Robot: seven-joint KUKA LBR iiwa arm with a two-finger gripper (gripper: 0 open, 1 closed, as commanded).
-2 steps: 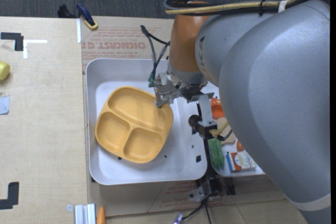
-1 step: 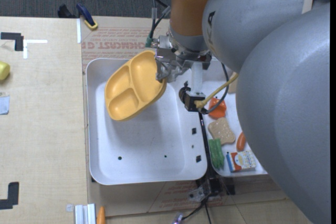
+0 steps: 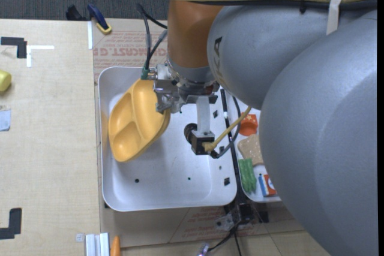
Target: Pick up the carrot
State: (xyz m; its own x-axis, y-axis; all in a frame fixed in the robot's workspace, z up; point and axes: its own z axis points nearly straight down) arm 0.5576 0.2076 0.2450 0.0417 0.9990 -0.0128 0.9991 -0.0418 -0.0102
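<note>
Gripper (image 3: 175, 98) low over white bin (image 3: 120, 201), touching or just beside rim of yellow divided dish (image 3: 135, 123). Dish tilted, at gripper's 8 o'clock. Gripper open or closed: cannot tell, wrist hides it.

Carrot, likely orange piece (image 3: 249, 124), at gripper's 4 o'clock in neighbouring bin (image 3: 255, 197), mostly hidden by arm, green item (image 3: 246, 174) near at its 6 o'clock.

Risks:
- gripper over wrong bin, so closing here likely catches dish, not carrot
- nudged dish could tip or slide
- clutter beside carrot invites mis-grasp

Grey arm (image 3: 300, 87) reaching from right, gripper (image 3: 171, 96) pointed straight down
</note>
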